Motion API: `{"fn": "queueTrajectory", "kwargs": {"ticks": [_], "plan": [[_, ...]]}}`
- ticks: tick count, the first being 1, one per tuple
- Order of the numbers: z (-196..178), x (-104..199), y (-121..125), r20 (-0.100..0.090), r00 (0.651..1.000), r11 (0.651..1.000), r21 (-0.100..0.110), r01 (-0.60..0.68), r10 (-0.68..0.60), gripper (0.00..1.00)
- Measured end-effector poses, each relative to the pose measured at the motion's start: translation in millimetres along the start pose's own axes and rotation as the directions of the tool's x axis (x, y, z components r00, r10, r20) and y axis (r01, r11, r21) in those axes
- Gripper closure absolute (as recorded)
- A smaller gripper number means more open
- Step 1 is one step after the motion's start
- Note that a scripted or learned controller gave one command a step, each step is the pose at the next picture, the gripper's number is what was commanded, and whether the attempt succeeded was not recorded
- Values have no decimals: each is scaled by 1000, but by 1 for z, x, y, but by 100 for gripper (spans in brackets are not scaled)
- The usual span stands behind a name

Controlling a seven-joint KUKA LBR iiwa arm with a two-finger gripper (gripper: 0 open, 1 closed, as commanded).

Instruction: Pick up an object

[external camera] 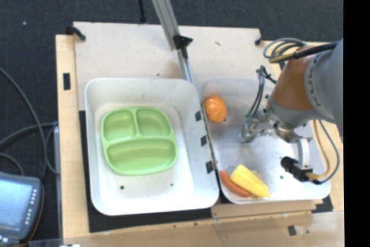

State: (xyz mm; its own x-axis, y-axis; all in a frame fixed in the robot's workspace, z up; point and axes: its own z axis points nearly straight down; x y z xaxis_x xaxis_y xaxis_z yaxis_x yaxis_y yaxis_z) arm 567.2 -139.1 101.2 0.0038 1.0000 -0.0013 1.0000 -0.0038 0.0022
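An orange round fruit (215,109) lies at the left wall of the right bin (231,89). A yellow corn-like piece (250,181) and an orange-red carrot (233,184) rest side by side at that bin's front edge. My gripper (248,133) hangs low over the middle of the right bin, right of the orange fruit and behind the yellow piece. I see nothing between its fingers.
The left bin (98,194) holds a green three-compartment tray (139,140). A slanted metal pole (165,6) rises from the back between the bins. A screen (17,205) sits off the bench at the lower left.
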Motion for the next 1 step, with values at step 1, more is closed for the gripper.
{"fn": "queueTrajectory", "kwargs": {"ticks": [1], "plan": [[0,-22,24,1,1000,1000,-1,-1,1,100]]}}
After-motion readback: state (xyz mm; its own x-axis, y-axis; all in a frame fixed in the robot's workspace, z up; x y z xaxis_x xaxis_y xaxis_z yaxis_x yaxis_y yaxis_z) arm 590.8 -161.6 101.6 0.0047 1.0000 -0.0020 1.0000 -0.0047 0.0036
